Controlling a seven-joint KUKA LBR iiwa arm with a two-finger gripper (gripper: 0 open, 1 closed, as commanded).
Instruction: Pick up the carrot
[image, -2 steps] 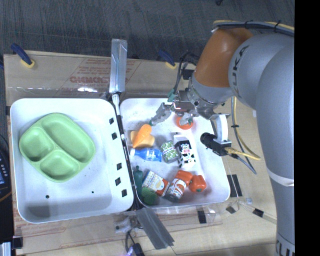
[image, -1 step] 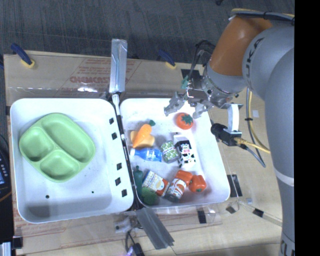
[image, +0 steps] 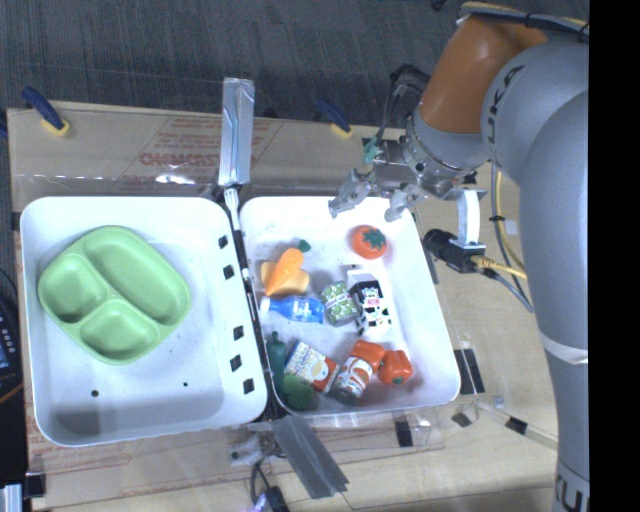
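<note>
The hand is open with nothing in it, up over the far edge of the right bin. The carrot lies in that bin, near its left wall.

Labels on the small white milk carton with black cow patches and the red-labelled can were too small to read. The dark green vegetable sat partly hidden behind the bin wall.
</note>
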